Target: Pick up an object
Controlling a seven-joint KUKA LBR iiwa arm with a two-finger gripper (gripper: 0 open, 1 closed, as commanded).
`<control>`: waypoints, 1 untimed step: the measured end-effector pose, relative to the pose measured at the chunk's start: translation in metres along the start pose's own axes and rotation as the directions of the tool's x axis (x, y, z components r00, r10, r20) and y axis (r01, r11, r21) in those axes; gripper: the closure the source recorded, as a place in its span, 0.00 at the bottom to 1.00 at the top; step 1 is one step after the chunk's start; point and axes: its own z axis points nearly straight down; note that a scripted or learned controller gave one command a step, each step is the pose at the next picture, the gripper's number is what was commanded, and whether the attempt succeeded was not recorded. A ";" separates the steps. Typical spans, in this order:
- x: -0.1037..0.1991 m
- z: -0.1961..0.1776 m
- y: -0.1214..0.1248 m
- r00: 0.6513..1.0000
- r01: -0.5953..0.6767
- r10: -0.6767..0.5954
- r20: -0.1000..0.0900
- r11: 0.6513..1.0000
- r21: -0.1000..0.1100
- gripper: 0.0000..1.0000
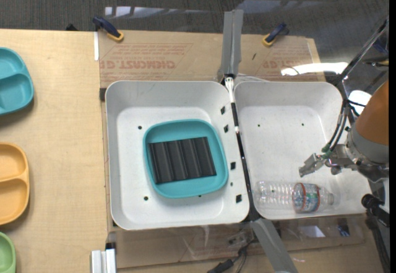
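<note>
Camera view looks down on two white bins side by side on the counter (49,55). The left bin (124,160) holds a teal tray (185,188) with a dark ribbed insert. In the right bin (284,117), a clear plastic bottle (296,196) lies on its side at six o'clock, near the front wall. The jaws (322,163) hover just above it at its one o'clock, spread apart and gripping nothing.
</note>
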 end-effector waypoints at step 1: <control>-0.044 -0.023 0.000 0.988 -0.155 0.155 -0.002 0.988 0.000 0.00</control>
